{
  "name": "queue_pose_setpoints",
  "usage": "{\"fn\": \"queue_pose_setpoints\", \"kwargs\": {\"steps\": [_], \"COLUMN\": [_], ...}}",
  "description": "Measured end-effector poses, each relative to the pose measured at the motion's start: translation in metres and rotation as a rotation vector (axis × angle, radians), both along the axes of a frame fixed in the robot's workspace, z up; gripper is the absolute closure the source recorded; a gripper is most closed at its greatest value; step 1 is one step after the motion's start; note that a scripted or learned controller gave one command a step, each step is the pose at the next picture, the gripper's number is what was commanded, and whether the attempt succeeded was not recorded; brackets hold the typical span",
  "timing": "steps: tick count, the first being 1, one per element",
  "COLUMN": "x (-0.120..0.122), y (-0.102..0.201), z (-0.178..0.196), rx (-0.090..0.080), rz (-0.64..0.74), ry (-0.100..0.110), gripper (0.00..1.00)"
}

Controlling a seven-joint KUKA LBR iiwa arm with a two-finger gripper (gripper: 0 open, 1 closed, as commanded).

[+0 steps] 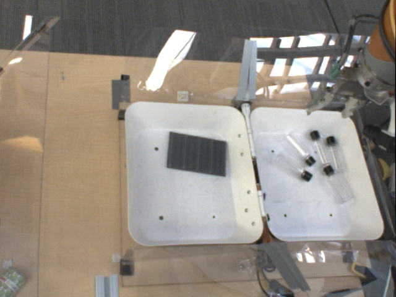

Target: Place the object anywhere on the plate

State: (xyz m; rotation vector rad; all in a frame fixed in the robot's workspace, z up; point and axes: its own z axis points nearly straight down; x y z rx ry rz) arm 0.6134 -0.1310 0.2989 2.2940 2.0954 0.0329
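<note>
I see a pale wooden worktop [68,184] against dark ribbed flooring [124,5]. Two white bins sit side by side, their rims touching. The left bin [142,221] holds a dark ribbed plate [197,154], flat, with open room all round. In the right bin [365,224], clear black-capped tubes [315,152] lie clustered toward the upper middle. My pincer [334,101] hovers above that bin's top edge; whether it's wide or narrow, I cannot tell.

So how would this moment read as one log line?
arm: upper right, above bins | dark ribbed rectangular plate: left bin | clear black-capped vials: right bin | nothing placed yet
</note>
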Motion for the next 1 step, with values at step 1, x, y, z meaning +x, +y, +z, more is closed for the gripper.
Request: {"fn": "queue_pose_setpoints", "kwargs": {"steps": [1], "x": [0.0018], "y": [0.0014], "z": [0.0108], "rx": [-0.002], "rz": [0.008], "ry": [-0.005], "gripper": [1.00]}}
